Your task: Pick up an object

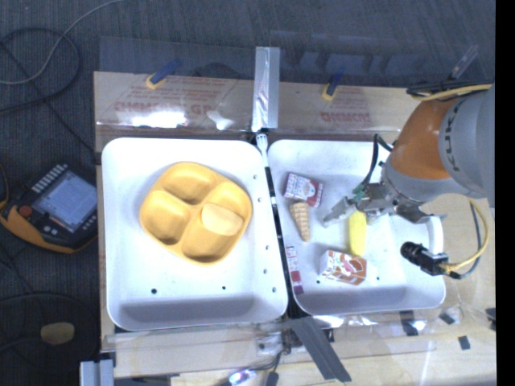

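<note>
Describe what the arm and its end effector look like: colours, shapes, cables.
The arm is a thick, rounded grey body with a broad orange band above the wrist. The end effector is a smaller grey metal assembly. Black cables run along the wrist, and a yellow cable leads to a black cylindrical fitting.

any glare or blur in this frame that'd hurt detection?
Camera view: glare on the plastic sheet behind the left bin; soft focus overall, package print unreadable; gripper slightly smeared; bin interiors evenly lit, shadows faint.
</note>
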